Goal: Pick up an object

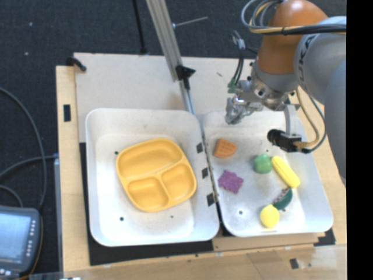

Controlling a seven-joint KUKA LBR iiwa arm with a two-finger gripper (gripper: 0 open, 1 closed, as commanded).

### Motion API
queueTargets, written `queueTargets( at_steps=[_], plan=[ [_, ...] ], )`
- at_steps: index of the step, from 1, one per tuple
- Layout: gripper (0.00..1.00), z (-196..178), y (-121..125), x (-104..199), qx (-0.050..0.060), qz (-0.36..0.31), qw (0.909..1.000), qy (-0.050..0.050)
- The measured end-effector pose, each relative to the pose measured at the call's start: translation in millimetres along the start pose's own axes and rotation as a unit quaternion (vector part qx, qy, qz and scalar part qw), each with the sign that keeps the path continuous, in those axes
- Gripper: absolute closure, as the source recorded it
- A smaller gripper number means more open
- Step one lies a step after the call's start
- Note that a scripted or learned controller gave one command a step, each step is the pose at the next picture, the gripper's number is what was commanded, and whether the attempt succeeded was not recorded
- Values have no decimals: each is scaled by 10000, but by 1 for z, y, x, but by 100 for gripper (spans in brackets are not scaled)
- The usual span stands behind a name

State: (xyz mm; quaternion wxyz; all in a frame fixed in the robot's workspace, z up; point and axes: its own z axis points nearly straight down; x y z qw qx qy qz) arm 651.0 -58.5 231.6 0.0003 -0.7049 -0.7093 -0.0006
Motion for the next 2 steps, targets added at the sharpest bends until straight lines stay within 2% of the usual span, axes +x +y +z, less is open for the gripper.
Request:
queueTargets(
  at_steps=[1, 2],
  plan=[
    [100, 4, -7, 60, 4, -7, 10000, 2],
    [100, -1, 0, 117, -4, -10, 10000, 4]
  ],
)
